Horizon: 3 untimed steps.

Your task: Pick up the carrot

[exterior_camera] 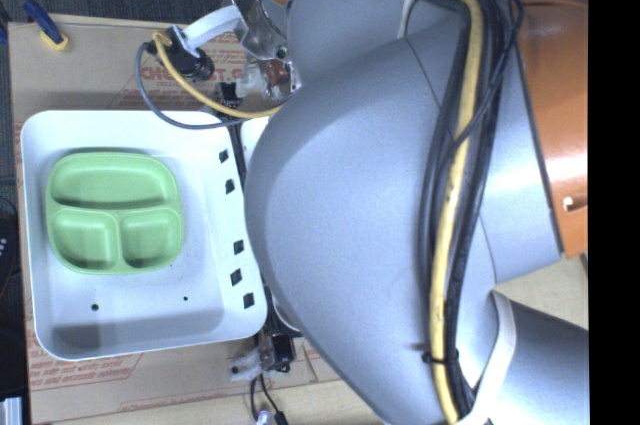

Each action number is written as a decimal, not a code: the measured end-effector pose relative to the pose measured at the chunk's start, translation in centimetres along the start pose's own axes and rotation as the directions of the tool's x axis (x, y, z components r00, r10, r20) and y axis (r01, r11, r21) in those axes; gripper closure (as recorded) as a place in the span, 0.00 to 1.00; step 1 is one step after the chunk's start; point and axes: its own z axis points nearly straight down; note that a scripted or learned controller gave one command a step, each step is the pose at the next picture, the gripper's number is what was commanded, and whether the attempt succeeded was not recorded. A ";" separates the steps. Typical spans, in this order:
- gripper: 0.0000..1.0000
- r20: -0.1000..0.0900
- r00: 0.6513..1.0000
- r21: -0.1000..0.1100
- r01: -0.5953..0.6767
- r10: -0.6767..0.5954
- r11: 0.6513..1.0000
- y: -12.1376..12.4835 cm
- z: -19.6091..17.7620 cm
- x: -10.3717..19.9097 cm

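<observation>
arm (400, 193): big, grey, covers most of the right side | claw: hidden, cannot tell | carrot: cannot tell where it is | left bin (40, 213): holds a green plate (115, 210) with three parts

The bulky grey robot arm (400, 213) with its bundle of black and yellow cables (455, 213) blocks the view's right and middle, covering the right bin. The left shallow white plastic bin (60, 138) lies uncovered; a pale green three-compartment plastic tray (115, 210) sits in its left part (close to that wall). The bare white floor near the front wall and right of the tray offers free passage.
</observation>
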 end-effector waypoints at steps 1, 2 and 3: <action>0.00 0.004 1.000 0.002 -0.006 0.006 1.000 3.2 2.2 -7.4; 0.00 0.005 0.999 0.003 0.042 -0.042 0.999 11.8 8.7 -2.2; 0.00 0.004 0.994 0.004 0.112 -0.112 0.994 8.0 9.9 -6.0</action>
